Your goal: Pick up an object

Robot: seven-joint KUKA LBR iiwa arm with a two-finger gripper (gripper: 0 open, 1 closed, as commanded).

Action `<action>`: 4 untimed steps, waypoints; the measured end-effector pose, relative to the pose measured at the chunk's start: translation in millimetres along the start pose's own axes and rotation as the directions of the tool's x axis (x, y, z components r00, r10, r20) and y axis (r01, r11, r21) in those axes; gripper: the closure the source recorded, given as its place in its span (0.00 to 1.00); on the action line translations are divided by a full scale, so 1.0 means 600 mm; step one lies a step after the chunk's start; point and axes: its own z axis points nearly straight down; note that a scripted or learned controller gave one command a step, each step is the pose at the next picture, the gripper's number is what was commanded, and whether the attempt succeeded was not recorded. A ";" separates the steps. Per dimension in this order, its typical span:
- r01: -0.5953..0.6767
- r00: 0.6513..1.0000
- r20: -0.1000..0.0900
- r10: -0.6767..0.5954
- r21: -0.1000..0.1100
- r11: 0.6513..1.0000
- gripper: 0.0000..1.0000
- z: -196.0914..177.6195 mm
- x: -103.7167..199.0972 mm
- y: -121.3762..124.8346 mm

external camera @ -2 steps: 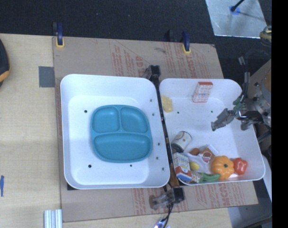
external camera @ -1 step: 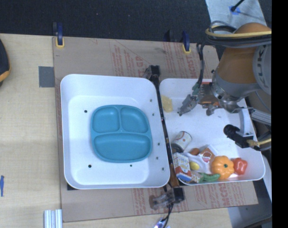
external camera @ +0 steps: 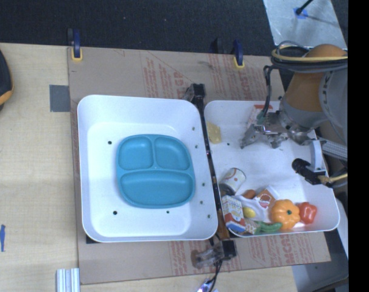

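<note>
Over the right shallow white bin (external camera: pixel 328 207), the metal two-finger tool (external camera: pixel 257 135) hangs near the far wall, fingers spread, gripping nothing. Objects sit piled at the bin's near edge: small orange plastic pumpkin (external camera: pixel 284 212), red pepper (external camera: pixel 307 212), small cup (external camera: pixel 233 179). Left bin (external camera: pixel 93 163) carries a blue divided plastic plate (external camera: pixel 155 170).

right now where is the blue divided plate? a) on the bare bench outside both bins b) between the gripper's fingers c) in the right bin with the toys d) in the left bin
d: the blue divided plate lies flat in the middle of the left bin, apart from the gripper over the right bin.
</note>
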 end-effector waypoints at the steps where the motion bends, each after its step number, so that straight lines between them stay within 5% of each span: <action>1: 0.006 1.000 -0.002 -0.006 -0.011 1.000 0.00 -0.013 -0.004 0.062; 2: 0.006 1.000 -0.003 -0.006 -0.011 1.000 0.00 -0.053 0.027 0.060; 3: 0.004 1.000 -0.003 -0.004 -0.004 1.000 0.00 -0.009 0.011 0.058; 4: 0.003 1.000 -0.001 -0.003 -0.015 1.000 0.00 -0.134 -0.004 0.061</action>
